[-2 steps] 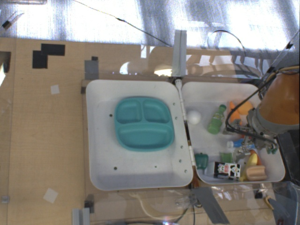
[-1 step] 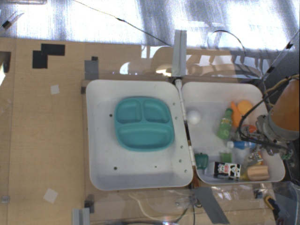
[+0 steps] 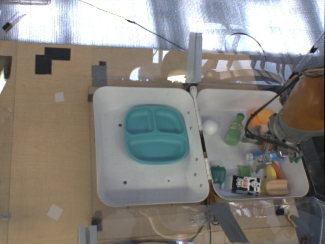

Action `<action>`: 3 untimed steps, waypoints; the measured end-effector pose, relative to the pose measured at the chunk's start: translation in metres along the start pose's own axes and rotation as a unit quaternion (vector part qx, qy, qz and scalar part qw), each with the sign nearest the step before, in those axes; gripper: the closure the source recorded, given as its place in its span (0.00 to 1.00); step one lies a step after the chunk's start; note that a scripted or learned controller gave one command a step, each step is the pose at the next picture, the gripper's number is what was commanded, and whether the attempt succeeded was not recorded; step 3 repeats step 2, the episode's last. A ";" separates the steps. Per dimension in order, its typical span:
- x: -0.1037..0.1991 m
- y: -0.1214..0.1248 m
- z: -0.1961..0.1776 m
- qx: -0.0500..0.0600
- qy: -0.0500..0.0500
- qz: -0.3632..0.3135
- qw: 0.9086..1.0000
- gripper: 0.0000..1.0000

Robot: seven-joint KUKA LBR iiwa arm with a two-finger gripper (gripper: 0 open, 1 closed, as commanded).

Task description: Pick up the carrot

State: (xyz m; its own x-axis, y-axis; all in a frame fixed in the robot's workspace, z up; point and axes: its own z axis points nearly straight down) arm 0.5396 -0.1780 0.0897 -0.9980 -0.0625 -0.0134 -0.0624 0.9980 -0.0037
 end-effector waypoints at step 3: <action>-0.108 -0.004 -0.012 0.000 -0.005 0.055 0.998 1.00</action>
